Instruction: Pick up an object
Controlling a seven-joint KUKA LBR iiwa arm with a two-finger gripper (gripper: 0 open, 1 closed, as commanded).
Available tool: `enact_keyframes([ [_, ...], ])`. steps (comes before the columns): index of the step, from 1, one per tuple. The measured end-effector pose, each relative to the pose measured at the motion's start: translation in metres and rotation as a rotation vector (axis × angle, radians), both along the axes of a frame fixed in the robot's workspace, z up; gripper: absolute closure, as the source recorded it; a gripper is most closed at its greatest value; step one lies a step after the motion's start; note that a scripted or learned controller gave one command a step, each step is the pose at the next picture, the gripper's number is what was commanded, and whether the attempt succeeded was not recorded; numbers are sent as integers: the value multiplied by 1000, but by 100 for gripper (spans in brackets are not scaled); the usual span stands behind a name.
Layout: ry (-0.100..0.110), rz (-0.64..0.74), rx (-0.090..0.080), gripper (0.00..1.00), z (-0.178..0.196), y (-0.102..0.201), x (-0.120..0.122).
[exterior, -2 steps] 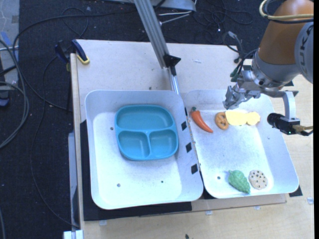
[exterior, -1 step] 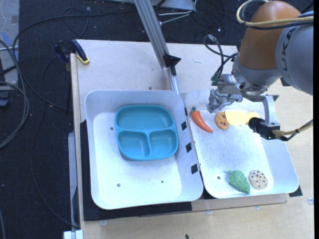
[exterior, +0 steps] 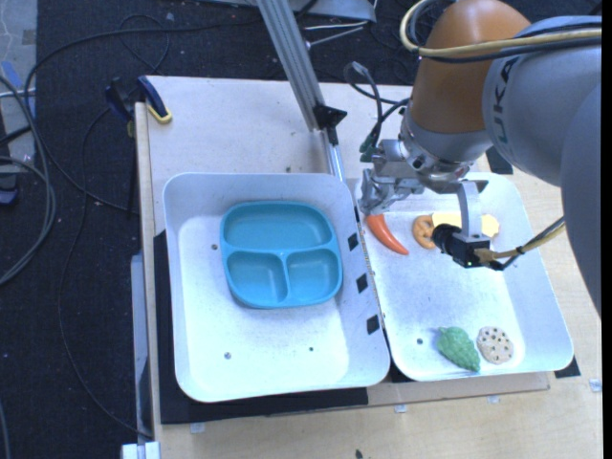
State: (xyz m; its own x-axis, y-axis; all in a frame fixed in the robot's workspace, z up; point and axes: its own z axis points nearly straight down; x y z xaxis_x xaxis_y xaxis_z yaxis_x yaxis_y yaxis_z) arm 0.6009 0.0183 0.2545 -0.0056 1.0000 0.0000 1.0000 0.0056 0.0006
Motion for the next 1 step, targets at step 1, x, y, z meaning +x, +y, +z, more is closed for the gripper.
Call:
enact_keyframes([
  [1, -1, 2, 1, 100, -2, 58, 5],
])
